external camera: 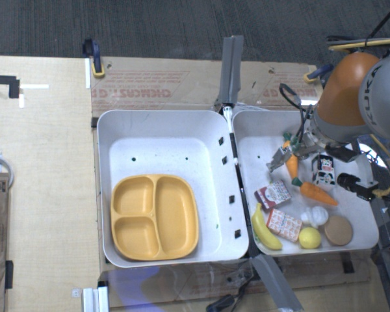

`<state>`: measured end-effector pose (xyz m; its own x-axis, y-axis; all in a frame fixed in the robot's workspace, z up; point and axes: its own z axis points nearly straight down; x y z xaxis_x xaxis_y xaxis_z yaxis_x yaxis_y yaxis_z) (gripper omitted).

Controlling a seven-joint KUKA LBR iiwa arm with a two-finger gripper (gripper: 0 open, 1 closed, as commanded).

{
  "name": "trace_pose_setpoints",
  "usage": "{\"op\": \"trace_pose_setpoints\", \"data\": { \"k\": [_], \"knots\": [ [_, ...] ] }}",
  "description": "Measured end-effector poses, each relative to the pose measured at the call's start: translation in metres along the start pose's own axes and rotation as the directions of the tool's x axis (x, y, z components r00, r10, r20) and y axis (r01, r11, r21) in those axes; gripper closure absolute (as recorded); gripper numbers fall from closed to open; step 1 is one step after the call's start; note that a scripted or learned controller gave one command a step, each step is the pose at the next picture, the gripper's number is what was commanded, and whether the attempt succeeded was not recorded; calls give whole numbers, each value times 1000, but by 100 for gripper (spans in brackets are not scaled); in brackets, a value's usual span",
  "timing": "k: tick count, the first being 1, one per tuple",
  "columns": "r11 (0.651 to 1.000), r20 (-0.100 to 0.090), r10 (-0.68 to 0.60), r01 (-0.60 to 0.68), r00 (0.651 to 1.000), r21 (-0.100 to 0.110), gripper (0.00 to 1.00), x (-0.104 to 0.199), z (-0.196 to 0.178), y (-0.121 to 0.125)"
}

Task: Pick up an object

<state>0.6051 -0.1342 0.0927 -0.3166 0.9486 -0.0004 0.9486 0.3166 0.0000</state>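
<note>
My gripper [285, 157] reaches down into the right bin [250, 149] near its middle, below the arm's orange band [343, 91]. A small orange carrot piece [292, 167] with a green top sits right against the gripper's tip; whether it is gripped is hidden. A longer carrot [319, 194] lies just to the right of it on the bin floor. A small black and white box [324, 169] stands between the gripper and the arm's body.
The right bin's front holds a banana [265, 230], a lemon [309, 238], a brown round piece [338, 230], a white lump [316, 214] and two red-and-white packets [275, 194] [285, 224]. A yellow divided plate [155, 216] lies in the left bin [162, 132].
</note>
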Motion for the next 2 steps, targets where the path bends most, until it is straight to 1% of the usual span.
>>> {"op": "trace_pose_setpoints", "data": {
  "k": [1, 2],
  "knots": [
    [1000, 1, 3, -3, 1000, -1, 100, -1, -10, 0],
    [999, 1, 46, -46, 999, 1, 100, 31, -172, -36]
  ]
}}
